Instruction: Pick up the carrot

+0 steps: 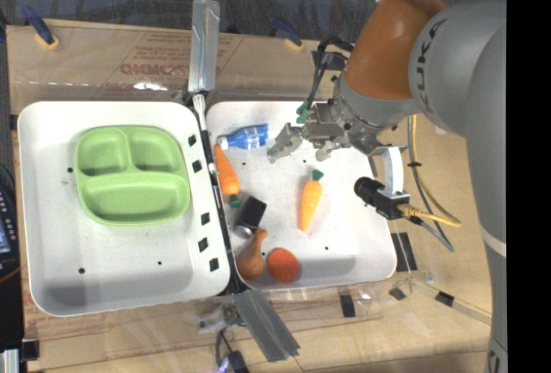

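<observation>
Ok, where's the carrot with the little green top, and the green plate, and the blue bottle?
carrot (309,202): camera view, middle of its orange body.
green plate (132,197): camera view, floor of its big lower compartment.
blue bottle (249,137): camera view, middle of its blue body.

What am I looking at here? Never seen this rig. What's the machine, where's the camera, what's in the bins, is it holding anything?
One camera looks down at a slant on two white bins. The grey and orange arm reaches in from the right; its two-finger hand hangs over the right bin, open and holding nothing. The job is to pick up a carrot. There are two: one lies mid-bin just below the hand, another lies against the left wall. Also there: a blue bottle, a black block, a brown pear-like piece and an orange-red ball. The left bin holds a green divided plate.
</observation>
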